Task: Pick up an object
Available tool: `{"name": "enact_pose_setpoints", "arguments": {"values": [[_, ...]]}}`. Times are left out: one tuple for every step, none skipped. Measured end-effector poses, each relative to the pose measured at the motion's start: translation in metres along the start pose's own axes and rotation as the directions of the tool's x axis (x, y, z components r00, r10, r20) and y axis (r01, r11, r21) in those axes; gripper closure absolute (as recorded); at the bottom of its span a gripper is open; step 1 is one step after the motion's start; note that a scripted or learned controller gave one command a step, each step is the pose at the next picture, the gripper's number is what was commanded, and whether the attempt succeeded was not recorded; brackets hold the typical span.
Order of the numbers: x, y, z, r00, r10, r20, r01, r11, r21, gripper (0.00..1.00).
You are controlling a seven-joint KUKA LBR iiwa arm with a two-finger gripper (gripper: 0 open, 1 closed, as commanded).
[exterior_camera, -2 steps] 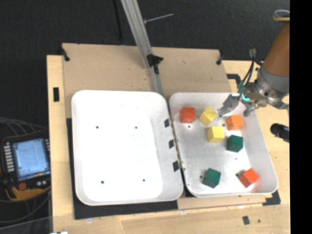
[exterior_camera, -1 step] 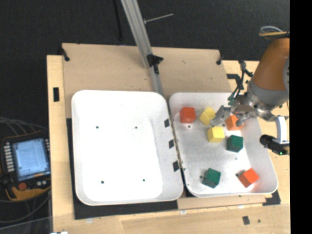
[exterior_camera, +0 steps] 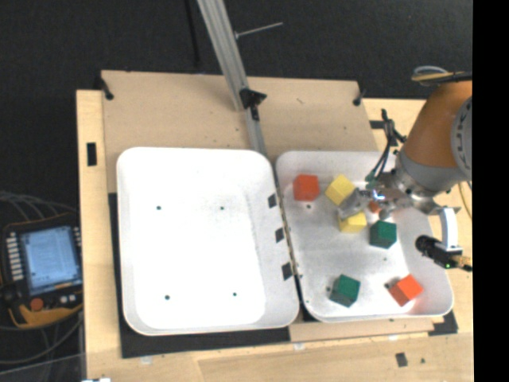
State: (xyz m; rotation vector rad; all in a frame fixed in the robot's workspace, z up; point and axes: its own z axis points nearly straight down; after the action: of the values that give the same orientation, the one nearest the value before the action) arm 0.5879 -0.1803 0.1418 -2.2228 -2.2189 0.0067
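My pincer (exterior_camera: 359,205) is down in the right bin (exterior_camera: 318,305), at the two yellow blocks, upper (exterior_camera: 339,189) and lower (exterior_camera: 353,222). Grasp step. Can't tell its opening or hold. Next: close, lift straight.

KUKA iiwa arm (exterior_camera: 433,146), single unit. Upper link: rounded casing with an orange band, glossy, curving at the top. Below the band: grey cylindrical wrist section with a smooth metallic sheen. Cabling: thin dark cables running down the arm's outer side toward the wrist. Side attachment: a pale curved bracket carrying a small black module with a tiny green light. Gripper (exterior_camera: 371,204): compact grey-and-silver assembly; details too small to make out.
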Motion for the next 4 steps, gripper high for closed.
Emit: {"name": "enact_pose_setpoints", "arguments": {"values": [[-0.002,0.001,0.045,1.0,0.001,0.002,-0.001,1.0,-0.007,0.0],[-0.002,0.002,0.033,1.0,0.007,0.0,-0.007,1.0,-0.011,1.0],[0.0,0.001,-0.011,1.0,0.0,-0.002,0.0,1.0,-0.009,1.0],[0.005,0.001,-0.057,1.0,-0.005,-0.001,0.005,1.0,-0.01,1.0]]}}
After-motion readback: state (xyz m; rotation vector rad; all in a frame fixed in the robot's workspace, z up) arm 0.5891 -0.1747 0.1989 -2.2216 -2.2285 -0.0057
